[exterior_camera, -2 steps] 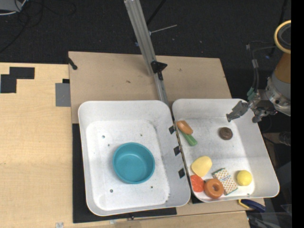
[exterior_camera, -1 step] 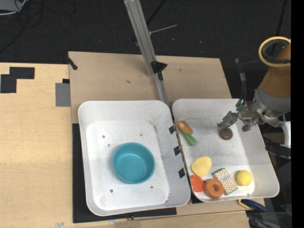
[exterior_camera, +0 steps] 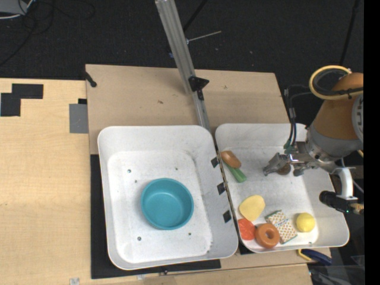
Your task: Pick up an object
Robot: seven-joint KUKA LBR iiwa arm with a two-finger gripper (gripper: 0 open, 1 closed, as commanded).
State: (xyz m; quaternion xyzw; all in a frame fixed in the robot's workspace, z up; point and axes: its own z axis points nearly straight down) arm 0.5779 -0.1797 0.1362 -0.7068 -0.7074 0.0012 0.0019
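My gripper (exterior_camera: 285,166) hangs low over the middle of the right bin (exterior_camera: 255,136), on the grey arm with the orange band (exterior_camera: 336,119) that comes in from the right. A small brownish patch shows right at the gripper, and I cannot tell what it is. Left of the gripper lies an orange-brown piece (exterior_camera: 230,158) with a green piece (exterior_camera: 238,174) beside it. Along the bin's front lie a yellow object (exterior_camera: 252,207), a red piece (exterior_camera: 246,227), an orange ring (exterior_camera: 266,235), a checkered block (exterior_camera: 281,225) and a yellow ball (exterior_camera: 305,222).
A teal bowl (exterior_camera: 167,203) sits in the left bin (exterior_camera: 119,153). A slanted metal rail (exterior_camera: 181,52) runs from the back down to the divide between the bins. Black clips (exterior_camera: 220,187) line that shared edge.
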